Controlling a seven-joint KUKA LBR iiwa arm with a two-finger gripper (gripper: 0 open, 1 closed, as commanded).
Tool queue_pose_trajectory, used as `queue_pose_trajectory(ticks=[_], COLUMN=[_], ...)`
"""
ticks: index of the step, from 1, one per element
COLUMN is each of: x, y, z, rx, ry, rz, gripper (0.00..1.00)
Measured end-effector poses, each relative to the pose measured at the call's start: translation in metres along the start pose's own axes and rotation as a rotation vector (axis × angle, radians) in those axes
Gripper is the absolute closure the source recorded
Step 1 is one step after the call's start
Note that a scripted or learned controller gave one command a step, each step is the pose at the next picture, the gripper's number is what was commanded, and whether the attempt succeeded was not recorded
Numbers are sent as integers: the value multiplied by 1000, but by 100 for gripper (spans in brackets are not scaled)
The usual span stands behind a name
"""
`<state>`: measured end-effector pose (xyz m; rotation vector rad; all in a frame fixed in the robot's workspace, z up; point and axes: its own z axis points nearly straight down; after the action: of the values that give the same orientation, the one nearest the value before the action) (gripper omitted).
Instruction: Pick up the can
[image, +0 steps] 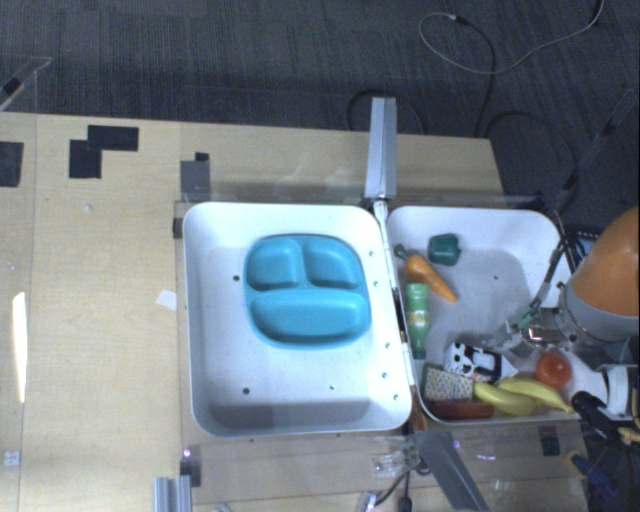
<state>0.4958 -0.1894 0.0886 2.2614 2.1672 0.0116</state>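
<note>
**Bin contents, by position**

Left bin (200, 330): divided tray (305, 290) lay centred. Right bin (500, 225): carrot (432, 279) beside the dividing wall, bottle (416, 318) just before it, banana (520, 396) along the front wall, tomato (552, 370) behind it.

Your arm (603, 290) comes in from the right edge of the view, low on the frame. What you see of it is mostly the rounded orange band, with the grey wrist section just beneath it. Below that, grey and white parts of the wrist hang toward the lower right corner, where dark hardware sits at the very edge. The gripper (532, 335) points left from the wrist; its fingers are too small and cluttered to read.
</note>
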Motion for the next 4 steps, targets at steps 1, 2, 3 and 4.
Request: queue_pose_trajectory(ticks=[1, 2, 3, 4], x=[41, 37, 2, 3], y=[9, 81, 130, 133], z=[-3, 1, 3, -11], rx=[7, 0, 5, -3], ry=[0, -1, 0, -2], rz=[232, 322, 371, 361], gripper=[0, 0, 0, 100])
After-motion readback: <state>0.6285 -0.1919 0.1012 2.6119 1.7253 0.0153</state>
